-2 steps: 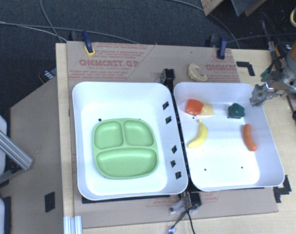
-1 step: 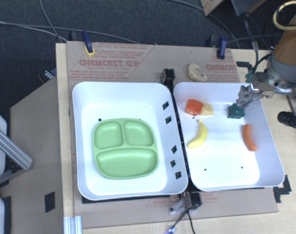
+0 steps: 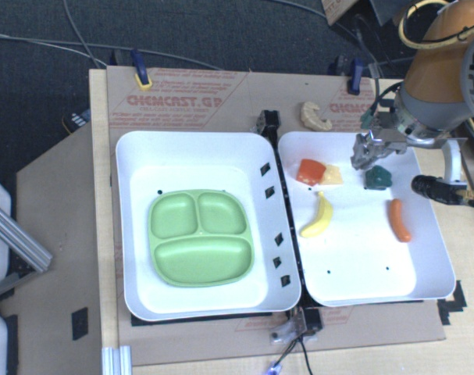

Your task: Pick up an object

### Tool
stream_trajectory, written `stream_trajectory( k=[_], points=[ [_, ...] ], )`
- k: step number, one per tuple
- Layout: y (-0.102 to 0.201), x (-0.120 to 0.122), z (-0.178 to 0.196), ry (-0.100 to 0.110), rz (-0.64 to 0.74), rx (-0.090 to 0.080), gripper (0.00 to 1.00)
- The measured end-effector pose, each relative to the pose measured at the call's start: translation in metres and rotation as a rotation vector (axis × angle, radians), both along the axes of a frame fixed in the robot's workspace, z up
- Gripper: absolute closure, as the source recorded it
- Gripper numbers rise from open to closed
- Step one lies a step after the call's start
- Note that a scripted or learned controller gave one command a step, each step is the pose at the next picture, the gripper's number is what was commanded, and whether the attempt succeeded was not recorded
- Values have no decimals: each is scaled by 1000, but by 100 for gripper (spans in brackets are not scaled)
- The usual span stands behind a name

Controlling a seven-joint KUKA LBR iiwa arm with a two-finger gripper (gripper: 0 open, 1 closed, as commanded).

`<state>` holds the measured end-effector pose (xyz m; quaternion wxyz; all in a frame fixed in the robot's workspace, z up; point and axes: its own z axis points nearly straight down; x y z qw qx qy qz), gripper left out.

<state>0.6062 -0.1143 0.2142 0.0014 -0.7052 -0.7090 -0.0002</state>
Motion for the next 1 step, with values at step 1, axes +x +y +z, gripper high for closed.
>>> stream_trajectory(
  k=[1],
  points=[
    [50,-5,-3,1,0,1,100]
  ],
)
